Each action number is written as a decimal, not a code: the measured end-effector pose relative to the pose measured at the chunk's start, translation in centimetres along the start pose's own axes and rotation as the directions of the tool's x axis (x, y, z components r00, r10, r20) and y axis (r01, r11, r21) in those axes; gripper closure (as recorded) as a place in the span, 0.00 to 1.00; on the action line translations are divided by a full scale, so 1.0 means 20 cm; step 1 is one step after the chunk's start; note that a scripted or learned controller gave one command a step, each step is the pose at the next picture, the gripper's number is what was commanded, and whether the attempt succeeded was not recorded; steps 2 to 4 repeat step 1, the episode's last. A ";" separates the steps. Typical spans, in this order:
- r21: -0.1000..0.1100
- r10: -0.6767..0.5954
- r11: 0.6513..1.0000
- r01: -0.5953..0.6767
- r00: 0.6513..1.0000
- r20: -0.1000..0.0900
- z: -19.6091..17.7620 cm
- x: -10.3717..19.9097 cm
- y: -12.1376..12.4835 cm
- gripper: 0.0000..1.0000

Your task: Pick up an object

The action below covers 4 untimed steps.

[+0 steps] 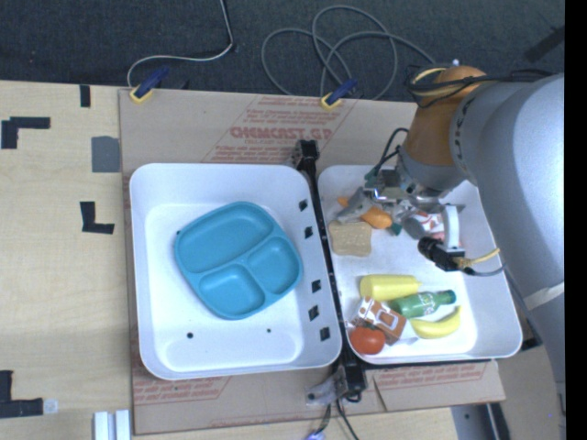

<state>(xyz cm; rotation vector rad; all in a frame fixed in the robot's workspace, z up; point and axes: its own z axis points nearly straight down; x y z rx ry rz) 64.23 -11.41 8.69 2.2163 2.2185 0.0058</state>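
Nearest, at the right bin's six o'clock: a red tomato, small carton, banana, green bottle, yellow piece. Further up, a tan sponge block, an orange piece at its one o'clock. Gripper low over these at twelve o'clock; grip state unreadable. Left bin holds a blue divided plate.

bins: smooth white plastic, slight sheen
plate: matt blue plastic
bench: pale wood grain
sheet: brown printed cardboard
arm: smooth grey, glossy orange band
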 end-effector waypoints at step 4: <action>0.006 -0.002 1.000 0.002 1.000 -0.003 -0.05 0.01 0.00 1.00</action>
